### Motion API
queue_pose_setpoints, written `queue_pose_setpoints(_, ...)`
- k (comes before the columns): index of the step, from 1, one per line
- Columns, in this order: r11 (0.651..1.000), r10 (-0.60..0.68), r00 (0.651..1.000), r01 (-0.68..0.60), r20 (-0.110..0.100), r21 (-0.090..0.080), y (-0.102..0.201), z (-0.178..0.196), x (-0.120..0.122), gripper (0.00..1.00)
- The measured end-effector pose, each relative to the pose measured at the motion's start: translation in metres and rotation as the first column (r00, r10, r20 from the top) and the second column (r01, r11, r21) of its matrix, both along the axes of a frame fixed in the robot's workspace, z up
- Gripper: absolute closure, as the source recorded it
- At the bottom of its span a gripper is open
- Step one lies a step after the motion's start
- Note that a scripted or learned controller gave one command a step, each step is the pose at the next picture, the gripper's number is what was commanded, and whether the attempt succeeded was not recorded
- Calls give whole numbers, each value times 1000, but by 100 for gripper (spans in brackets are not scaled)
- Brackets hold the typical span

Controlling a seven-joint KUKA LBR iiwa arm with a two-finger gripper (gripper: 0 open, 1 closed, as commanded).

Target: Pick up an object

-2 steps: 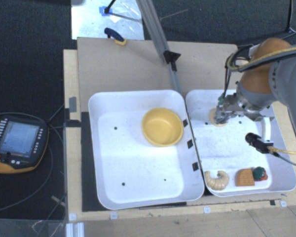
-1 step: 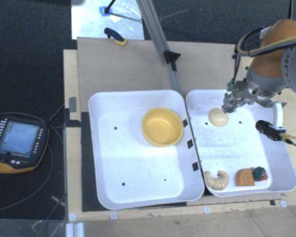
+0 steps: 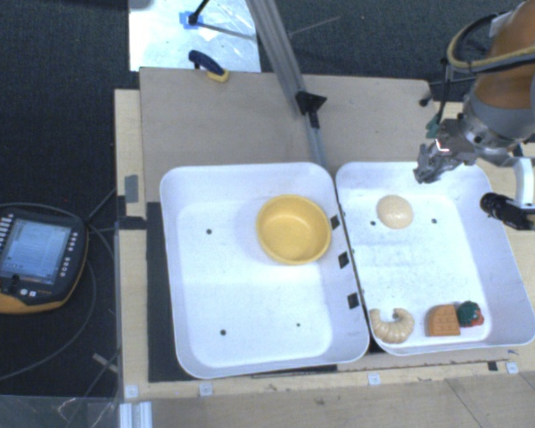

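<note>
Dark carpet surrounds a tan desk (image 3: pixel 250 123) carrying two shallow white bins side by side. At the upper right of the frame, the hand (image 3: pixel 431 166) hangs over the far rim of the right bin (image 3: pixel 499 266); nothing shows in its grip, and whether it is released or clenched cannot be told. Just down-left of the hand, apart from it, lies a round cream ball (image 3: pixel 395 211), the nearest candidate for picking. Farther off, along the near wall of the same bin, sit a curled pale shell-like toy (image 3: pixel 391 325), an orange block (image 3: pixel 443 320) and a small red-and-green toy (image 3: pixel 469 312) touching it. The left bin (image 3: pixel 196 310) holds a yellow bowl (image 3: pixel 293 229).

Likely risks: the ball may roll from closing pads, and a descent begun this near the rim could strike the wall. Open floor around the ball gives ample approach room; the three near-wall items are crowded against the edge.
</note>
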State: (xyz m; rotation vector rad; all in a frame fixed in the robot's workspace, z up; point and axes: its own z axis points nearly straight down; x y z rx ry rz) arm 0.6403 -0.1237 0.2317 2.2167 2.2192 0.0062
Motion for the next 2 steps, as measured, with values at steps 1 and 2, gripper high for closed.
queue_pose_setpoints(1,1000,0,1000,0,-5,0,0,-8,0,100)
queue_pose_setpoints(2,1000,2,1000,-2,-4,1,44,1,-15,100)
